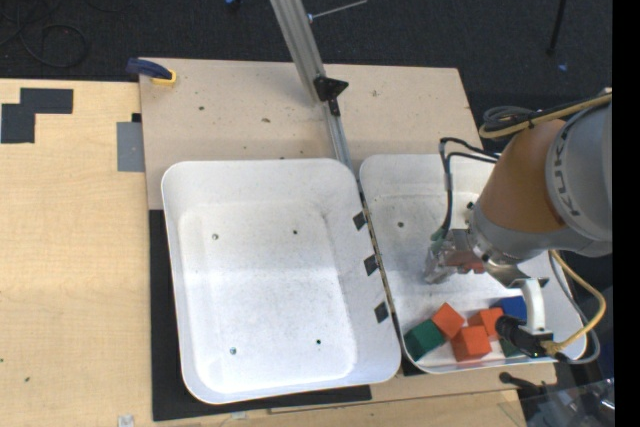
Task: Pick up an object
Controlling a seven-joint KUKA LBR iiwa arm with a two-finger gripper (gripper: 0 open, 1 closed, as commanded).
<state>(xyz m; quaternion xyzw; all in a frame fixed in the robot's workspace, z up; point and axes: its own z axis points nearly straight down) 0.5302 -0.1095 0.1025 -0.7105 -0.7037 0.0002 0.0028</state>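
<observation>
Dark carpet floor [420, 5], wooden bench [230, 115]

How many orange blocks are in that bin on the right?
3, clustered at the near end of the right bin: one by the green block, one in front, one beside the arm, which may hide more.

Bare floor of right bin [405, 205] above clustered blocks [455, 332]

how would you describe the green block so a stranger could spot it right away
Start at the right white bin, the one the arm reaches into, and look to its near edge where a few small blocks cluster. The green block is the leftmost of that cluster, just left of the orange blocks, and the only green one.
</observation>
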